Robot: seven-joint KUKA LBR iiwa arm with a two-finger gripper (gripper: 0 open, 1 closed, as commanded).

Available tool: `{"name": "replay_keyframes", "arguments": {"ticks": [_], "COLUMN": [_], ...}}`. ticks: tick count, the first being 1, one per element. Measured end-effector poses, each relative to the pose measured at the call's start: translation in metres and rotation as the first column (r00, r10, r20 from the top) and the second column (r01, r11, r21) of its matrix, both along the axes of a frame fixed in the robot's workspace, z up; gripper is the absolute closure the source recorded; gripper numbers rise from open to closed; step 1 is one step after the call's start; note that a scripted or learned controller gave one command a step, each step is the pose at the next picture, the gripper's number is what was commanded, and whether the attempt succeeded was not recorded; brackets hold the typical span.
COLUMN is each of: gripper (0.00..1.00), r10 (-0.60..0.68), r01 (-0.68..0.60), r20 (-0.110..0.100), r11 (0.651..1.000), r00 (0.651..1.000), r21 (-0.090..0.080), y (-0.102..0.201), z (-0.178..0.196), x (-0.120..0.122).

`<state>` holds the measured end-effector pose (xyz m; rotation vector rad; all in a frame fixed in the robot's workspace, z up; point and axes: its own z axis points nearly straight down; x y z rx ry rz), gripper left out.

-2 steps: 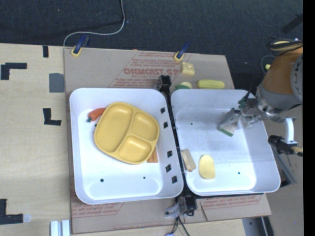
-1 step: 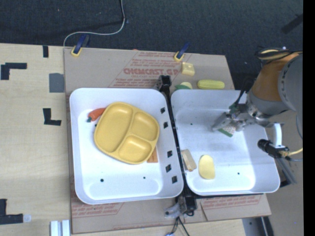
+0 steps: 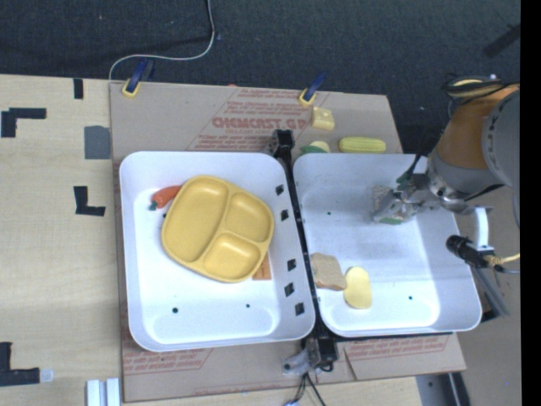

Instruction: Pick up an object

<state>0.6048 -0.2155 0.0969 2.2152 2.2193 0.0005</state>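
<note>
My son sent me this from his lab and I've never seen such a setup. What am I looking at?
One camera, fixed above a bench, looks down at a slant. The grey machine with the orange band entering from the right is a robot arm; its gripper is low in the right bin, near something small I cannot make out. That bin also holds a tan piece and a pale yellow piece. The left bin holds a yellow divided plate lying over orange items. Toy corn lies behind the bins.

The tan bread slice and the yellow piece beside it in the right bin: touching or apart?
Touching. The camera view shows the bread slice and the yellow piece meeting edge to edge, no white bin floor between.
</note>
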Motion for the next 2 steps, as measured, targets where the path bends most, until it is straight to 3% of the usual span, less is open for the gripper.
{"name": "replay_keyframes", "arguments": {"ticks": [1, 2], "gripper": [1.00, 1.00], "r10": [0.005, 0.011], "r01": [-0.005, -0.011], "r20": [-0.005, 0.009], "r11": [1.000, 1.000], "r00": [1.000, 1.000], "r21": [0.003, 0.008], "y": [0.076, 0.180], "z": [-0.012, 0.108], "x": [0.012, 0.023]}}
